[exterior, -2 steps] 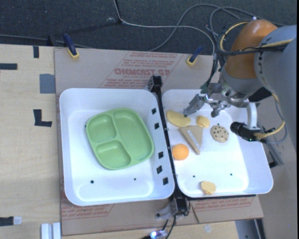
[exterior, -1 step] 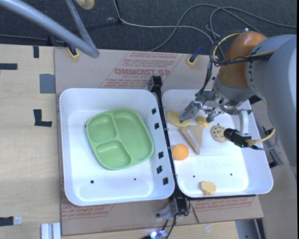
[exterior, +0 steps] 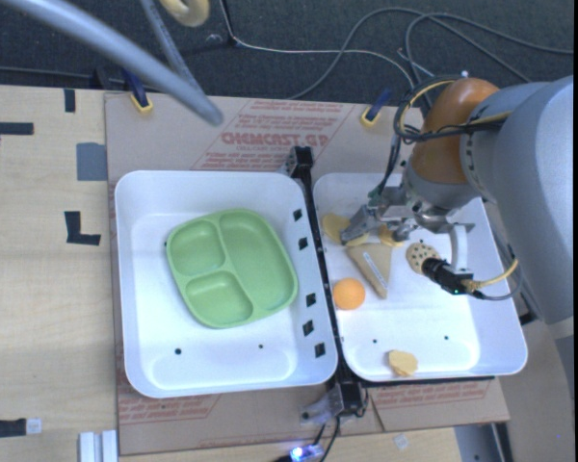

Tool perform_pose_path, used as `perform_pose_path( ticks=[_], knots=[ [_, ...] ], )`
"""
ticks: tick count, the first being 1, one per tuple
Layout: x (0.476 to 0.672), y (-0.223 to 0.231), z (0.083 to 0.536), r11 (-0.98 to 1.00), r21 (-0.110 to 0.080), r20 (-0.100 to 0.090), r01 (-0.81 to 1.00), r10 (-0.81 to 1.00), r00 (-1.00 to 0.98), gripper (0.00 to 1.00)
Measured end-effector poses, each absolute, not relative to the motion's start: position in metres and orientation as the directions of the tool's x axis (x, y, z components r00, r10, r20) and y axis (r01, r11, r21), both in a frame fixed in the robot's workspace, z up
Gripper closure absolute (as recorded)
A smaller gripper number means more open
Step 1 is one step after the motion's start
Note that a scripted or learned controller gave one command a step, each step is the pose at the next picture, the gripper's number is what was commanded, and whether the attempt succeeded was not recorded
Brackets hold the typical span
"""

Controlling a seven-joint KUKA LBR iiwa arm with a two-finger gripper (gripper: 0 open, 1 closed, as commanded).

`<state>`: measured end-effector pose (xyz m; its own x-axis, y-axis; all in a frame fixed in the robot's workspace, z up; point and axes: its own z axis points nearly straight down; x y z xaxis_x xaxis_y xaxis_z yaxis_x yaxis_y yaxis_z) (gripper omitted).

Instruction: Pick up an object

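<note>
green tray (exterior: pixel 231 268) in left bin (exterior: pixel 135 258) (slightly askew)

Quick count: two white bins, left bin (exterior: pixel 135 287) and right bin (exterior: pixel 491 340). One green divided plate (exterior: pixel 231 268) with three compartments in the left one. Right bin has one orange ball (exterior: pixel 349 295), one tan wedge (exterior: pixel 374 269), one small yellow chunk (exterior: pixel 402 362) by its front edge, one dotted cookie-looking thing (exterior: pixel 421 255), and one pale yellow piece (exterior: pixel 334 226) at its left edge.

The bulky grey arm (exterior: pixel 544 181) ran off the right edge, and its gripper (exterior: pixel 371 221) hid part of the pale yellow piece (exterior: pixel 333 226).
</note>
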<state>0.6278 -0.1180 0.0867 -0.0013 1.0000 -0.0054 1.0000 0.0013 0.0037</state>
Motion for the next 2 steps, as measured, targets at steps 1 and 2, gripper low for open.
perform_pose_path(
  ticks=[1, 2],
  knots=[
    [0.629, -0.116, 0.098, 0.003, 0.006, -0.003, 1.000, 1.000, -0.003, 1.00],
    [0.629, -0.116, 0.139, 0.001, 0.000, 0.000, 1.000, 1.000, -0.001, 1.00]
  ],
)
